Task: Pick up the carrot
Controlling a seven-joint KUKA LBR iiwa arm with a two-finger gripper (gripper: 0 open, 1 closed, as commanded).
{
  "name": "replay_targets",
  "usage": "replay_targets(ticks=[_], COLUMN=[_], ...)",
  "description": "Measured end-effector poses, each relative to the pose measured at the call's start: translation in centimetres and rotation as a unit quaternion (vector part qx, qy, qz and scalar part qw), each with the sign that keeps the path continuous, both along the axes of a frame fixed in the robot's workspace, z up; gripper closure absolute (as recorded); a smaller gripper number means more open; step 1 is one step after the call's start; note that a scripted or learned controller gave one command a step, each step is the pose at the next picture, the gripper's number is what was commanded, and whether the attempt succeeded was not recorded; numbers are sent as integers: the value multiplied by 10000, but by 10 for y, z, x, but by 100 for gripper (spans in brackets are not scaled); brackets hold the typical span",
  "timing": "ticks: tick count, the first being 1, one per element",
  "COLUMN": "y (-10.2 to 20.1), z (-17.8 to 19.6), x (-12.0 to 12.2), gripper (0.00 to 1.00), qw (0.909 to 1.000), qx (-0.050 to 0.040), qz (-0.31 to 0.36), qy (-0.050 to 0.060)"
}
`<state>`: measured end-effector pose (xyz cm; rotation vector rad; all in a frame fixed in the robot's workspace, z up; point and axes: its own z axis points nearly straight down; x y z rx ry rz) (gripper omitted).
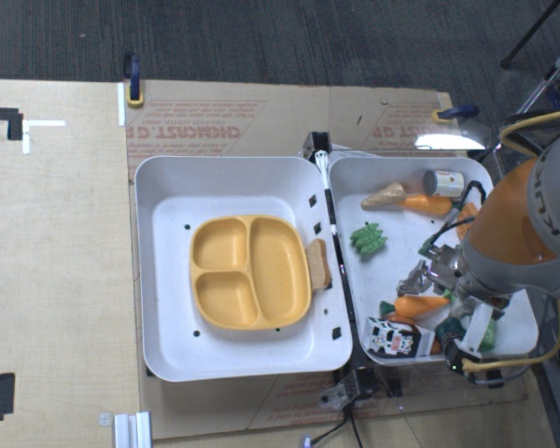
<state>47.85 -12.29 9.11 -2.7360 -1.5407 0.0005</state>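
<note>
Two orange carrot-like pieces lie in the right bin (513,339). One carrot (427,204) rests near the back, between a tan bread piece (385,197) and the arm. A second carrot (418,304) lies toward the front. My gripper (427,280) hangs just above and against this second carrot, and the grey wrist with its orange band (509,217) hides the bin's right half. The view does not show whether the carrot sits inside the gripper.
Also in the right bin are a green vegetable (368,239), a grey can (443,181), a cow-patterned carton (392,339) and a green item (486,334). The left bin (159,278) holds a yellow divided plate (198,250) and a brown slice (318,264).
</note>
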Motion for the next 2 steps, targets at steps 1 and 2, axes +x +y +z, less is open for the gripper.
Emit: replay_targets(ticks=[1,2], y=[-21,19], z=[0,0], x=[-1,-1], gripper=[0,0], qw=[9925,9174], qx=[0,-2], qz=[-1222,-3979], qy=[10,19])
